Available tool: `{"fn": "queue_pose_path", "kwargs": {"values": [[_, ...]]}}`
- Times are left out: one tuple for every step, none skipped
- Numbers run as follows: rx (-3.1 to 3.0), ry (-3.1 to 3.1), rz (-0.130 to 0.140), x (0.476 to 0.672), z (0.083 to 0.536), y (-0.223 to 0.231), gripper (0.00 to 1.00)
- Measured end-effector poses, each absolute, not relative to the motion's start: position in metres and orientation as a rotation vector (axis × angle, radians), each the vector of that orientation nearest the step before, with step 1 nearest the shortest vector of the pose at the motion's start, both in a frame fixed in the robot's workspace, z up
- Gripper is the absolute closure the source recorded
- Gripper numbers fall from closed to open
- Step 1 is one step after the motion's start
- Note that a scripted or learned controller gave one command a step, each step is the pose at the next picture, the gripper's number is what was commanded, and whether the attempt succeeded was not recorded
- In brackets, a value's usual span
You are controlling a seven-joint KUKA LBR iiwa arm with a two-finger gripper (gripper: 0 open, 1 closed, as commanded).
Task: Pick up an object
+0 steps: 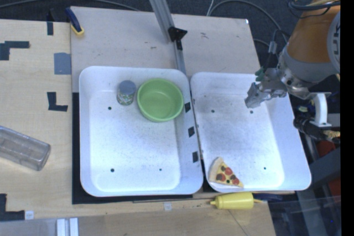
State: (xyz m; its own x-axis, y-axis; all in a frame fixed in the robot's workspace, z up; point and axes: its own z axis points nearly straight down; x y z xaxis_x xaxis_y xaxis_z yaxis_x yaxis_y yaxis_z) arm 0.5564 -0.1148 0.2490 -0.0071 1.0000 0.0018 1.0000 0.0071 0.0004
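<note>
Camera view: gripper (253, 100) is seen above right bin (287, 135); finger state can't be told. Approx. alignment over pizza slice (225, 173) is advised before descent.

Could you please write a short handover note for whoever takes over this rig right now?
End effector: over the right bin, upper area, nothing visibly held; finger state unclear.
Things: pizza slice toy in the right bin's near-left corner; green bowl and small can, side by side in the left bin; yellow bottle on the bench outside the bins.
Done: no pick yet.
Left: choose an object, descend, grasp, lift.
</note>
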Motion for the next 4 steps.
{"fn": "queue_pose_path", "kwargs": {"values": [[-2.212,-2.228,-0.002,0.557,0.254,-0.059,1.00],[-2.212,-2.227,0.002,0.553,0.243,-0.005,1.00],[-2.213,-2.228,0.001,0.570,0.238,0.050,1.00],[-2.212,-2.227,0.000,0.571,0.244,0.101,1.00]]}}
